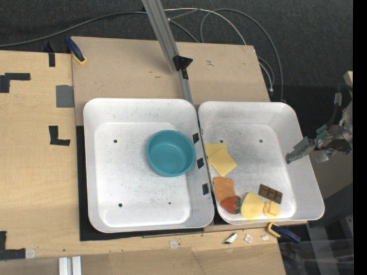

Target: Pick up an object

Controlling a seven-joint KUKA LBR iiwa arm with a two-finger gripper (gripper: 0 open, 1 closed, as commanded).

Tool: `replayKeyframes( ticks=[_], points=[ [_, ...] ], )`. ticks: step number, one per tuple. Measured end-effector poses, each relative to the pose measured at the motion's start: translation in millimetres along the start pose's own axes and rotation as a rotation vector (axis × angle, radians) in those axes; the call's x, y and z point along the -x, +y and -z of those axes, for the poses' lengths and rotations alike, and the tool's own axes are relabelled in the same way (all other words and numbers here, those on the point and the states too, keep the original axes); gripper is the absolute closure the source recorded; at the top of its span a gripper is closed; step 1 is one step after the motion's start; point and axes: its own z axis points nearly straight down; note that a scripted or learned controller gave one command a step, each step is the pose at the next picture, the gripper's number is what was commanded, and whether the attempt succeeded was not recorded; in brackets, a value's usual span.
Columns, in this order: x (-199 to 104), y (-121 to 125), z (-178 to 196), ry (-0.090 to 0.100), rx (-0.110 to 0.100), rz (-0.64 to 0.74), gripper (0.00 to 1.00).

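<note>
Two shallow white bins with rounded corners and faintly speckled floors are sitting side by side on the pale wooden surface. A smooth teal bowl, round and glossy, is resting in the left bin. In the right bin, a flat yellow square is lying near the left wall; along the front are clustering an orange slab, a red rounded piece, a yellow lump, a smaller yellow bit and a ridged brown chocolate-like block. The pincer is hovering over the right bin's right rim, well apart from these pieces; how wide it stands I cannot tell.
</note>
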Motion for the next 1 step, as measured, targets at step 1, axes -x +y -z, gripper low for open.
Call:
replayKeyframes(
  ticks=[1],
  points=[
    [0.2,-0.1,0.1,0.000,0.000,0.000,0.00]
  ],
)
